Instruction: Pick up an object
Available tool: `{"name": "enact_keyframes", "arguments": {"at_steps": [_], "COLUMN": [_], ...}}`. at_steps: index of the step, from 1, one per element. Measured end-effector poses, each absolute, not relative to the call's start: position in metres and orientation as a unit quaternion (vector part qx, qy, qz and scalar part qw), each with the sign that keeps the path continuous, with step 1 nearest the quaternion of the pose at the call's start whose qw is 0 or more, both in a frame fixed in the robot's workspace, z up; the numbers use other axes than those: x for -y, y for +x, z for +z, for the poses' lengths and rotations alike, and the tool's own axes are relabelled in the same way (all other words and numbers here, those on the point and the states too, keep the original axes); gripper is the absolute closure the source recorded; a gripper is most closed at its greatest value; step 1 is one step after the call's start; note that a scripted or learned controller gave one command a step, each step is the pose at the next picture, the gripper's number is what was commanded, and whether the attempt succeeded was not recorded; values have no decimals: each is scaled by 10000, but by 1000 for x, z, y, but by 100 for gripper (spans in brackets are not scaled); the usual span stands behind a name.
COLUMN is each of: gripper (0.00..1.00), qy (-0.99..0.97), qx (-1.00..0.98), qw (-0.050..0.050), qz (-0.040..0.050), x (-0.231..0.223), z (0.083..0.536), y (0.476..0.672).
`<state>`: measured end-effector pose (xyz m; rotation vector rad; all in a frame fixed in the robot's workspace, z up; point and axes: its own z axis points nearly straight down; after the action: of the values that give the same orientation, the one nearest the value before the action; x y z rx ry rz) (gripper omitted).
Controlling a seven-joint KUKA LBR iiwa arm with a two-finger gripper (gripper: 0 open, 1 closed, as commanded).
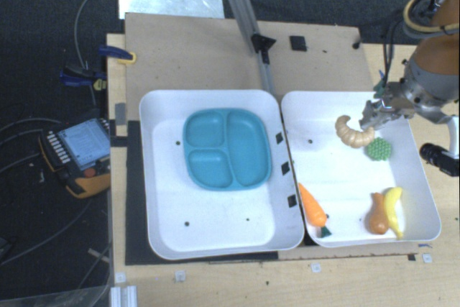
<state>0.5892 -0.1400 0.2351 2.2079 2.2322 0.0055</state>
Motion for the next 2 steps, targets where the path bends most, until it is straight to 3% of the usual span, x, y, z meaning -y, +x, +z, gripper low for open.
{"name": "enact_keyframes", "arguments": {"at_steps": [2], "gripper": [100], "qy": [7037], "qx": [-7105], "qw": [8], "qz": [18], "x": [44], "z": [250], "y": [622]}}
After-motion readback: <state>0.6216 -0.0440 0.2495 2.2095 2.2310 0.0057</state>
